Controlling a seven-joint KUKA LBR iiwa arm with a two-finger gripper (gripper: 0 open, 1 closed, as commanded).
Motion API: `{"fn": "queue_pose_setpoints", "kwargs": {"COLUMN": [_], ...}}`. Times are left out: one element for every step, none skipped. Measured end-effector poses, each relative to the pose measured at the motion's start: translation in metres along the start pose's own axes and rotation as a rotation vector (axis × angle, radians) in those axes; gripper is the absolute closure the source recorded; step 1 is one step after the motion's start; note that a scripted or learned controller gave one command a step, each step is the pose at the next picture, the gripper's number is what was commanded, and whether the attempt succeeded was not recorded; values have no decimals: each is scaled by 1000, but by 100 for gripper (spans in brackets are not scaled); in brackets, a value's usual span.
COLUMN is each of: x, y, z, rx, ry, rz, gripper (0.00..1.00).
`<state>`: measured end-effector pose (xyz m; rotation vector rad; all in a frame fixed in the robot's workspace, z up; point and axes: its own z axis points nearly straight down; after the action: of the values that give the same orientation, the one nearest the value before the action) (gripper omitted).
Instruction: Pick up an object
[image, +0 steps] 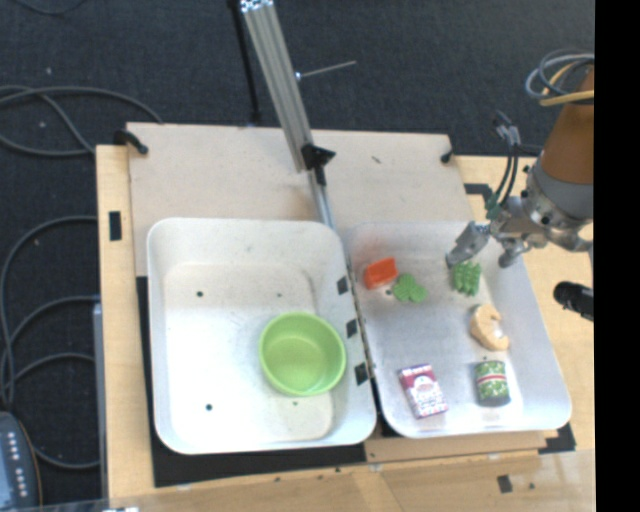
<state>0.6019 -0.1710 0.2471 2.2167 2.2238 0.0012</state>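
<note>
My gripper (488, 248) hovers over the far right part of the right bin (535, 330), with its two fingers spread open and nothing between them. A small knobbly green toy (465, 277) lies just below its left finger (466, 243). Further left lie an orange block (380, 272) and a small green leafy piece (408, 290). Toward the front sit a tan rounded piece (488, 327), a green can (491, 383) and a red and white box (423, 390).
The left bin (200, 300) holds a light green bowl (302, 353) near its front right corner. A slanted metal pole (290, 100) rises from behind the bins where they meet. Cables lie on the dark floor at the left.
</note>
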Motion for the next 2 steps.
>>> {"fn": "queue_pose_setpoints", "kwargs": {"x": [0, 8], "y": [0, -3], "z": [0, 51], "rx": [0, 6], "ry": [0, -1], "rz": [0, 2], "gripper": [0, 0]}}
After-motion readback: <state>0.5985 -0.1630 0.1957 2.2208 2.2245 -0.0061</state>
